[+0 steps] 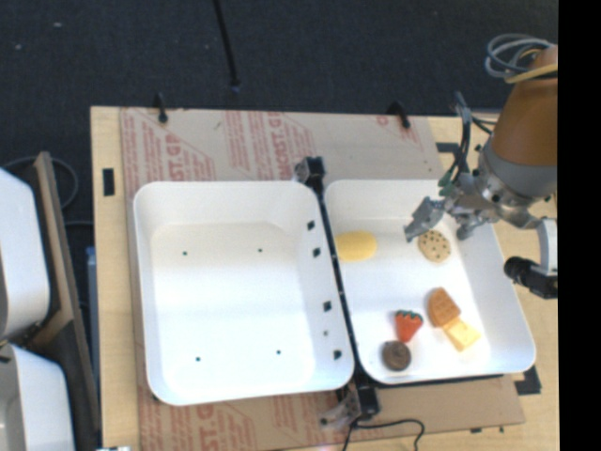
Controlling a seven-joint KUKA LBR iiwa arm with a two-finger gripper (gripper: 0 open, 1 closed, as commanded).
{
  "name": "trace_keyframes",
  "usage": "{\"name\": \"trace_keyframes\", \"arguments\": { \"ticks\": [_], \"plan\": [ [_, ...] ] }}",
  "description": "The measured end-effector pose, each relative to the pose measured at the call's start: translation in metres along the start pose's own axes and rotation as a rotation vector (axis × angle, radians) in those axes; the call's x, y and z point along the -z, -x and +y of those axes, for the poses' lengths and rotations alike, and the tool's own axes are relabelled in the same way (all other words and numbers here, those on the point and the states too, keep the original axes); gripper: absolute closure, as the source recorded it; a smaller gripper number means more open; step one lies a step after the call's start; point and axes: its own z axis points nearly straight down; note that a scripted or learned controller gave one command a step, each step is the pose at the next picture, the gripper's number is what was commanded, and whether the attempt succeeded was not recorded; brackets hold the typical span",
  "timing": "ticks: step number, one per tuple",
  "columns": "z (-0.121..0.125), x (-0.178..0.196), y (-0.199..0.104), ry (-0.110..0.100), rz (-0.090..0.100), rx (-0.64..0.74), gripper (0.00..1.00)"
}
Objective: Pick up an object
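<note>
The end effector (441,216), whose state cannot be told, is best lowered squarely onto the round speckled tan cookie (434,246) at its six o'clock.

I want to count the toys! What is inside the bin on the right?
The right bin holds a yellow oval, a speckled cookie, a strawberry, a brown round piece, an orange piece and a yellow block. The gripper covers some floor.
</note>
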Motion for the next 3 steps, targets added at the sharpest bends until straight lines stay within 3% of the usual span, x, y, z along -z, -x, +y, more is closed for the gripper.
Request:
{"name": "trace_keyframes", "arguments": {
  "ticks": [1,2,3],
  "plan": [
    [0.061,-0.043,0.051,-0.002,-0.001,-0.002,0.00],
    [0.062,-0.029,0.050,0.001,-0.001,-0.001,1.00],
    [0.090,-0.135,-0.019,-0.009,0.002,0.005,1.00]
  ]
}}
